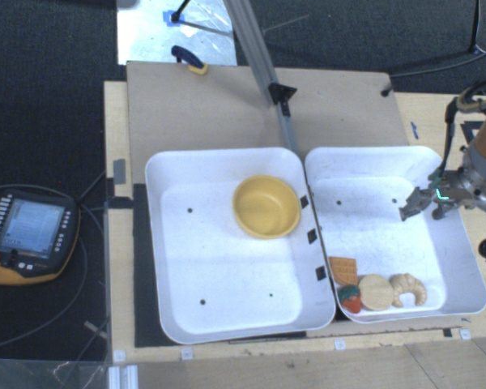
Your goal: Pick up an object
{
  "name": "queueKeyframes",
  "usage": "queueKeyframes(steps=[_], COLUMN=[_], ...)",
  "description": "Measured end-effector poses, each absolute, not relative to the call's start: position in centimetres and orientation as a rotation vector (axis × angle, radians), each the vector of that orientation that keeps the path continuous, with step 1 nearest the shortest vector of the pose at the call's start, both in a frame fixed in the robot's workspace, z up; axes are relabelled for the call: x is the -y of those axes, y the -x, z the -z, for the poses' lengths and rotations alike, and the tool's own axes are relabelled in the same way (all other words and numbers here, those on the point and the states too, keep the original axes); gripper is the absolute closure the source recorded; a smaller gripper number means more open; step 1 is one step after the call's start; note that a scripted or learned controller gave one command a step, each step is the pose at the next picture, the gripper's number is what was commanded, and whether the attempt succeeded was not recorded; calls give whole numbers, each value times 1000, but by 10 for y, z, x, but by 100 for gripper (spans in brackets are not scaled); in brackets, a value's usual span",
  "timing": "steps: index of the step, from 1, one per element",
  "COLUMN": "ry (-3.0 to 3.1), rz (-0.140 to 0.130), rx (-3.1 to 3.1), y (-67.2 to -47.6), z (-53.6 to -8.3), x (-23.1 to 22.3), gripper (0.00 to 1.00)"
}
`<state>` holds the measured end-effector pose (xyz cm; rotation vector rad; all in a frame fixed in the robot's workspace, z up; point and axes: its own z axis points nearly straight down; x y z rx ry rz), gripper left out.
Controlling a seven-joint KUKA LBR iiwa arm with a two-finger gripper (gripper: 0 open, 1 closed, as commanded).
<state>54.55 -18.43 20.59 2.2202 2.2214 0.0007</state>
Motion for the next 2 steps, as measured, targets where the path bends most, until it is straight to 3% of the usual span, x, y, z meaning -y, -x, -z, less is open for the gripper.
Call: queueKeyframes(steps=[1,2], ry=[-2220,-2223], rz=[-1,2], rx=[-2221,-2223], y=[-545,-545], z=[-206,-164], x=[184,188], gripper=[0,0])
